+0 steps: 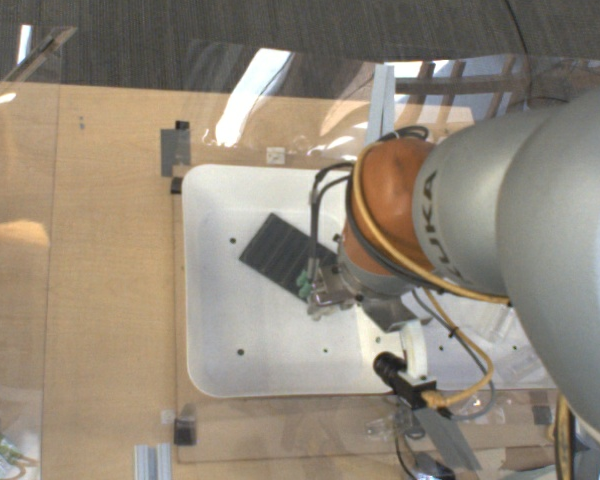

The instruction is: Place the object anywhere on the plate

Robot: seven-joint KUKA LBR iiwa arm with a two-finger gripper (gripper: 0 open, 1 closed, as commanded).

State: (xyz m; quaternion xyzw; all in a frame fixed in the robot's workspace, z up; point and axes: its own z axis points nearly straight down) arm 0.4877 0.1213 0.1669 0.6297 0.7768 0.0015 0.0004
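Dark ribbed flat rectangular object (pixel 277 249) | likely light, stiff | take by an edge | gripper (pixel 320 293) beside it, finger state unclear

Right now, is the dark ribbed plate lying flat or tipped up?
Flat: the dark ribbed plate lies on the white bin floor, askew, its right end under the gripper.

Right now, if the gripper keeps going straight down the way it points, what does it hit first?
Probably the dark ribbed plate: the gripper sits over its right edge. Its height above is unclear, and it may instead meet the white bin floor beside it.
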